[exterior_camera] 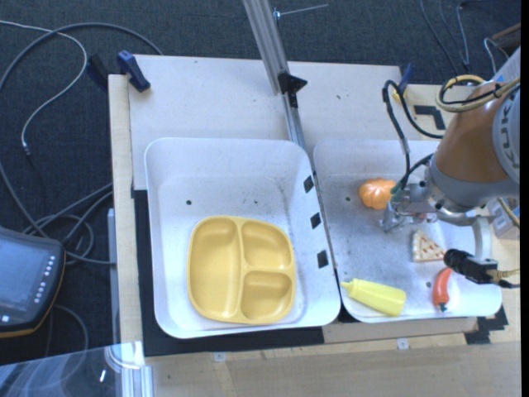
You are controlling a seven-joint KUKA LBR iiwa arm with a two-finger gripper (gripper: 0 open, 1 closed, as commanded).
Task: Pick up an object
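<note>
Overhead view of the bench. The gripper (395,216) hangs low over the right bin (364,160), towards that bin's middle; whether it is open or closed cannot be told from this angle, and nothing can be seen in its grasp. The grey arm (475,151) with its orange band enters from the right edge.

Just beside the gripper, on its upper left, lies a round orange fruit (376,193); whether the two touch cannot be told. Below and to the right of the gripper lies a pizza slice (426,247), flat on the bin floor. Near the front wall of the same bin lie a yellow bottle (376,296), on its side, and, to its right, a small red and orange carrot (443,287).

The left bin (223,160) holds a yellow divided plate (241,269) with three compartments, set towards the front. Three black clips (315,219) sit along the wall where the two bins meet. A metal rail (263,19) runs from the top edge down to that joint. A blue clamp (132,69) grips the bench's far left corner.
</note>
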